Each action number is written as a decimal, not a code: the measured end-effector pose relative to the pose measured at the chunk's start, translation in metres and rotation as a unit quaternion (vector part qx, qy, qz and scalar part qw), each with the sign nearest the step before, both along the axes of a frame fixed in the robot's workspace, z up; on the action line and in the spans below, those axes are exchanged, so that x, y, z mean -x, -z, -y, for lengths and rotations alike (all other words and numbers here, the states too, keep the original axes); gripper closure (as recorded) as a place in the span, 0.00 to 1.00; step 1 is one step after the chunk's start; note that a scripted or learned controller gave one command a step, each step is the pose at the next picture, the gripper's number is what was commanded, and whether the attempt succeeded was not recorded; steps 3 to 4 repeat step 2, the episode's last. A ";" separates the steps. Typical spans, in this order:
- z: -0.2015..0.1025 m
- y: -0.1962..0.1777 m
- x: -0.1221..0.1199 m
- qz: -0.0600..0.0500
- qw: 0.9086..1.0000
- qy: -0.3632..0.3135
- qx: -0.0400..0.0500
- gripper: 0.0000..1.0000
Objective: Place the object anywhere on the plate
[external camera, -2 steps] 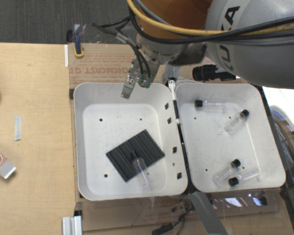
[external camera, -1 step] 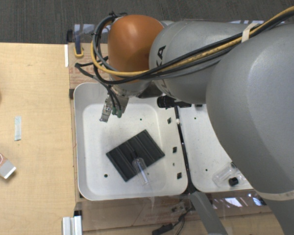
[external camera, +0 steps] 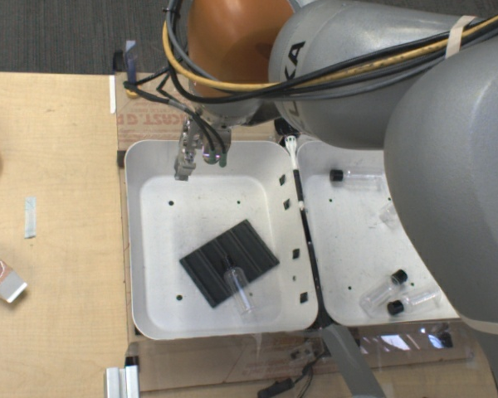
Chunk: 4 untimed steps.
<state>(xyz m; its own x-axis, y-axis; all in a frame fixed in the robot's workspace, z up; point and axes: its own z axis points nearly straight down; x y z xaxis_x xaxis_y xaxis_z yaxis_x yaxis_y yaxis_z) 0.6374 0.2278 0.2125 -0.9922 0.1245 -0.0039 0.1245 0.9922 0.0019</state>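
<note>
A black ribbed plate (external camera: pixel 229 261) lies tilted on the floor of the left bin (external camera: pixel 149 305). A small clear tube (external camera: pixel 240 289) rests across the plate's near edge, with its upper end on the plate and its lower end over the bin floor. My gripper (external camera: pixel 197 159) hangs over the far side of the left bin, well above and behind the plate. It is open, with nothing between its fingers. The grey arm with the orange band covers the upper right of the view.
The right bin (external camera: pixel 349 247) holds clear vials with black caps: one at the far side (external camera: pixel 338 175) and two at the near right (external camera: pixel 396 293). On the wooden bench to the left lie a small grey strip (external camera: pixel 30 218) and a wrapped block (external camera: pixel 3 277).
</note>
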 end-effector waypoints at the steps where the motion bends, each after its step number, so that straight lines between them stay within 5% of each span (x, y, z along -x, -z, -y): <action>1: -0.001 -0.079 0.038 0.000 0.993 -0.122 0.000 1.00; 2: -0.001 -0.104 0.059 0.000 0.974 -0.227 0.001 1.00; 4: -0.001 -0.104 0.059 0.000 0.974 -0.227 0.001 1.00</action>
